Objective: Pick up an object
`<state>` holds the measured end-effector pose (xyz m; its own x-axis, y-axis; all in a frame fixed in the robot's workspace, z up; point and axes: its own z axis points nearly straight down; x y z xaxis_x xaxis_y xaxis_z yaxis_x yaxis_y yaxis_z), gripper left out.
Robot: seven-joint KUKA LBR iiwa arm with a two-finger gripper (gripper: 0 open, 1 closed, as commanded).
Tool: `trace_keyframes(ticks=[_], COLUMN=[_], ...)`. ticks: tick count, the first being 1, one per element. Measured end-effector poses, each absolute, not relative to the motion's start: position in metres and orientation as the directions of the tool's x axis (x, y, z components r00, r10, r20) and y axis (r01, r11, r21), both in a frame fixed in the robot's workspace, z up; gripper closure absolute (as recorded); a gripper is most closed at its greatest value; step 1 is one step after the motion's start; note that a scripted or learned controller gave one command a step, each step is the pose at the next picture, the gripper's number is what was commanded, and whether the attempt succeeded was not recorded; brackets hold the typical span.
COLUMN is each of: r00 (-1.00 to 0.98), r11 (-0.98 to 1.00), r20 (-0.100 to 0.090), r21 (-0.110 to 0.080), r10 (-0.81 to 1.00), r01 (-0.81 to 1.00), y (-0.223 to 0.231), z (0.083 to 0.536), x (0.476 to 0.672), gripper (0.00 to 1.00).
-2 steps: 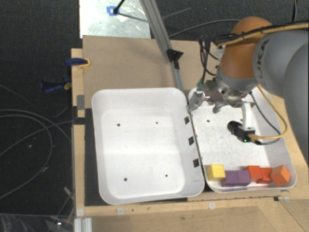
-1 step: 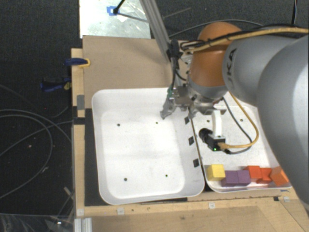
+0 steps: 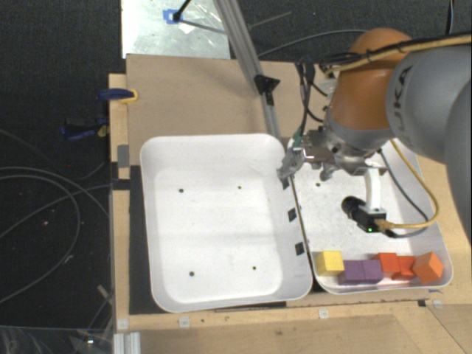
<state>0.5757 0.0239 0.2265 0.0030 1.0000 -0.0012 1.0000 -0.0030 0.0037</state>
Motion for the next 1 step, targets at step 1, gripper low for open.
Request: trace_keyframes(ticks=[1], r00=[-0.003], r11=[0.003], r20=[0.001], r21=[0.004], r10=[1.000], r01=[1.000], y=[0.0269], z=[0.2355], x=[0.5768], gripper=[1.00])
